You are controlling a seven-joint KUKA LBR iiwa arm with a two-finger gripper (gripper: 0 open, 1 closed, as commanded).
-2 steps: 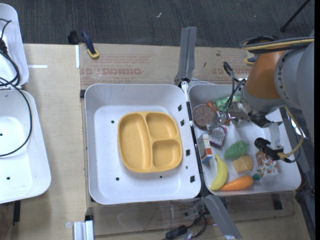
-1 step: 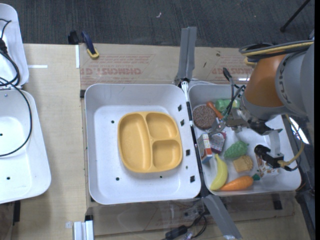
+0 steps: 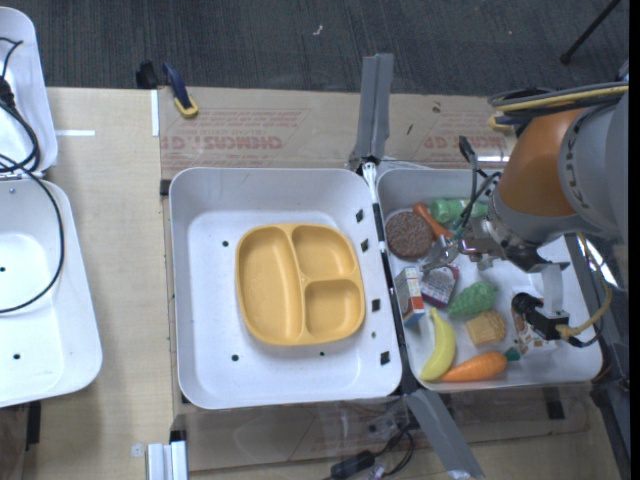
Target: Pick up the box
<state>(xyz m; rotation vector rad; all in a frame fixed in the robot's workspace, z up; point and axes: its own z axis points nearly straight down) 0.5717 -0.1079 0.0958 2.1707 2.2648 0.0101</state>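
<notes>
The claw (image 3: 447,253) hangs low in the right bin (image 3: 590,368), just beside the small box (image 3: 411,296); I cannot tell its state.

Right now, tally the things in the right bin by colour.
Green: 2, lettuce, broccoli
Orange: 2, carrot, chili
Yellow: 1, banana
Brown: 2, patty, cracker
White: 1, box
Purple: 1, packet
Total: 9; more may be hidden under the arm.
</notes>
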